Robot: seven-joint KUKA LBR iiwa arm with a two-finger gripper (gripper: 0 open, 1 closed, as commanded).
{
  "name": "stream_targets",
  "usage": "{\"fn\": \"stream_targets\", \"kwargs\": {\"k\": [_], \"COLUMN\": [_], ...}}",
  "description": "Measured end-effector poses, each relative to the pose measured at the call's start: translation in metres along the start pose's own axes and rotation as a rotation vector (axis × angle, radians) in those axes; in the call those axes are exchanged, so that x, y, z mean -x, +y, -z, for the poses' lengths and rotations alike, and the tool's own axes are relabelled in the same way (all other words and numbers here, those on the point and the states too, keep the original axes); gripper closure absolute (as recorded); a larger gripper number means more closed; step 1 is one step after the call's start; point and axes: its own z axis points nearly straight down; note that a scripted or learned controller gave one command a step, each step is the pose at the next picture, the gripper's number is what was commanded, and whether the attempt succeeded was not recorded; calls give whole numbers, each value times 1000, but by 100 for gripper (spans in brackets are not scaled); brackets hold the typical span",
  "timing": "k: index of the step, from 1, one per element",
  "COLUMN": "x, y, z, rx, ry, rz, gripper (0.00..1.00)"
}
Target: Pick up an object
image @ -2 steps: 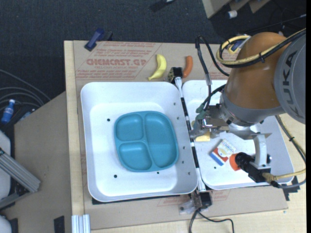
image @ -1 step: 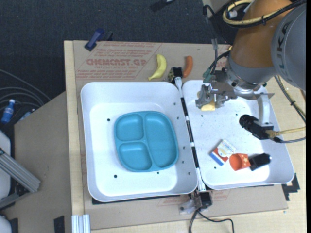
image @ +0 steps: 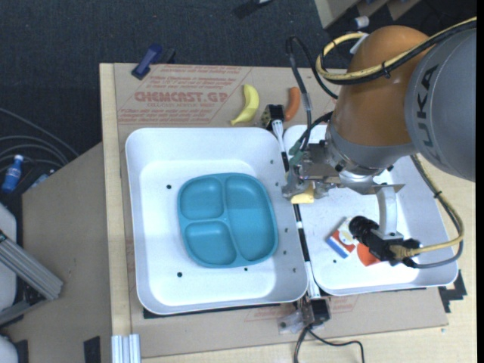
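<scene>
Gripper point(image: 304, 188) at R bin point(image: 327, 265) left rim — yellow piece point(image: 302, 198) just below; grip state unclear

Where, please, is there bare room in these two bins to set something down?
The left bin has bare floor along its left and near walls, around the blue plate. The right bin is crowded: the arm and gripper hang over it, beside a yellow piece and a red-and-white card.

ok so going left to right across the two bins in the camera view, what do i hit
blue divided plate → small yellow piece → red, white and blue packet → orange-red piece
</scene>
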Motion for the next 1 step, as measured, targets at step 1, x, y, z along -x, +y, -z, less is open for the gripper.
{"fn": "stream_targets", "kwargs": {"k": [1], "x": [-6], "y": [58], "z": [-4], "rx": [4], "ry": [-1], "rz": [0], "gripper": [100]}}
